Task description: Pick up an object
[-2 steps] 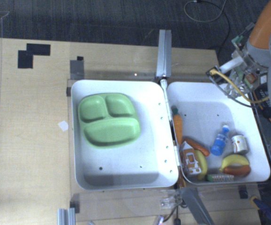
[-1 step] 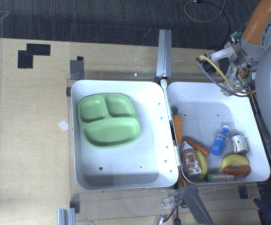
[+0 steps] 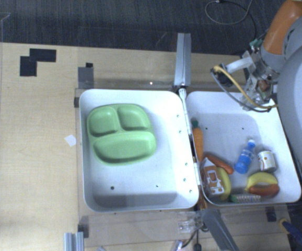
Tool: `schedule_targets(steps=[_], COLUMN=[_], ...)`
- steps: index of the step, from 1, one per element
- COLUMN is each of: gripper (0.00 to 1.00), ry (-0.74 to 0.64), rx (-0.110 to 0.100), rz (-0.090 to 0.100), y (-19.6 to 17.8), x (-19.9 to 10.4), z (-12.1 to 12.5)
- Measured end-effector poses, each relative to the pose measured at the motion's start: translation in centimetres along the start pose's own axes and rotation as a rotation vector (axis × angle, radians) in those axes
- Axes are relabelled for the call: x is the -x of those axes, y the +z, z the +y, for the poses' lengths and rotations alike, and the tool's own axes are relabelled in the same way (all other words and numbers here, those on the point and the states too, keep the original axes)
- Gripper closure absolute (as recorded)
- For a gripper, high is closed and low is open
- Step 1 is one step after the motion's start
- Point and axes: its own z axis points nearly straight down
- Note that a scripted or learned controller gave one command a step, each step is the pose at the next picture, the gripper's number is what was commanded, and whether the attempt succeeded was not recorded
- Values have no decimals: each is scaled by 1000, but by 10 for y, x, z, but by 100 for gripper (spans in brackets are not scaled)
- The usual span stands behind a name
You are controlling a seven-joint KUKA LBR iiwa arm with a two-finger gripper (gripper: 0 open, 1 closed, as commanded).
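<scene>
The right bin (image 3: 229,119) holds several small items along its near side. An orange carrot (image 3: 197,141) lies against its left wall. A blue bottle (image 3: 244,158) and a silver can (image 3: 266,161) sit side by side, and a yellow banana (image 3: 262,180) lies in front of them with a red sausage (image 3: 262,190) at its near edge. My gripper (image 3: 257,86) hangs over the bin's far right corner, above the wall, with cables looped round it. It is well apart from all the items.
The left bin (image 3: 166,187) holds a green divided plate (image 3: 122,133). A second red sausage (image 3: 219,163) and a small brown and white packet (image 3: 211,178) lie near the carrot. A metal post (image 3: 182,61) stands between the bins at the back.
</scene>
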Motion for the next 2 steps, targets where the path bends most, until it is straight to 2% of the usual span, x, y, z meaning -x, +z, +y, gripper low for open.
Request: schedule_targets(steps=[1, 2], gripper=[0, 0], ry=[1, 0], rx=[0, 1], rz=[0, 2], y=[0, -21], x=[0, -6], z=[0, 5])
